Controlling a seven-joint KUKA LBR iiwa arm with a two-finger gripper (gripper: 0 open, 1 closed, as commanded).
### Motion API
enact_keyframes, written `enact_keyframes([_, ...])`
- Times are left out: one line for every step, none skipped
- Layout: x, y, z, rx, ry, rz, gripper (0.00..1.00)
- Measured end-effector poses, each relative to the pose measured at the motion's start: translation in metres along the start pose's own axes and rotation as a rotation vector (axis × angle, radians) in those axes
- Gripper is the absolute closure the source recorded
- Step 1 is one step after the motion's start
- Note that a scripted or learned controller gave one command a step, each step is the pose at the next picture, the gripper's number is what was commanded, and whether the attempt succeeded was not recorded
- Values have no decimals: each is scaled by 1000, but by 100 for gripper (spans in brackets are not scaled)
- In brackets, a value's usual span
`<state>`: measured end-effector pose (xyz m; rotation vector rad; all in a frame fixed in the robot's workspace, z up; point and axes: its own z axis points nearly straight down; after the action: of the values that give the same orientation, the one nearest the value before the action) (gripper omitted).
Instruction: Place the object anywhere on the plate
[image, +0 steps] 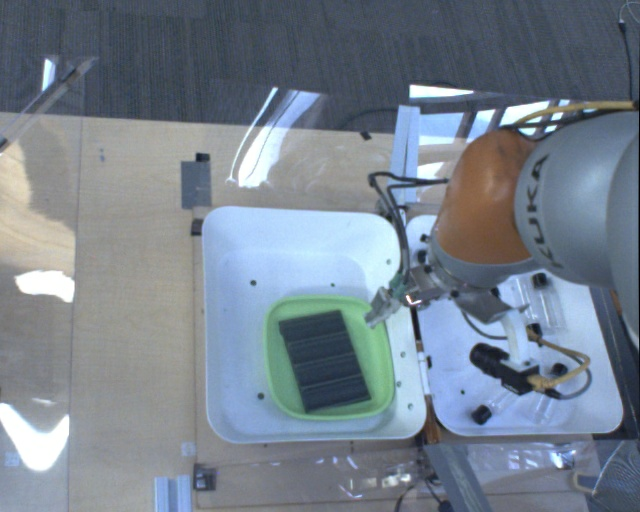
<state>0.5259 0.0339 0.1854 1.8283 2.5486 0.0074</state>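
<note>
The dark ribbed block (322, 360) lies flat on the green plate (377, 352), covering most of its middle and tilted a little from the plate's edges. We see it as a slab of dark grey material with three or four raised bands running across it; from its crisp edges and even shape we judge it stiff, not floppy, and likely light for its size, perhaps foam or rubber. The ribbed top should give some grip, while the flat faces may be smoother. We would take hold of it across its shorter width, fingers on the two long sides, since the slab lies too flat for a pinch from above on its face.

The plate sits in the near right part of the left bin (230, 300), close to the wall shared with the right bin (600, 400). Judged from how it lies, the block is already resting on the plate.

The hand (383, 305) hovers just beside the plate's upper right rim, apart from the block and holding nothing we can see; its fingers are too small and blurred for us to tell how they stand. Both bins rest on the pale counter (110, 300).
</note>
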Motion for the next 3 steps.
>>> enact_keyframes([0, 3, -11, -7, -1, -1, 100])
enact_keyframes([39, -27, 0, 3, 2, -95, 100])
enact_keyframes([39, -27, 0, 3, 2, -95, 0])
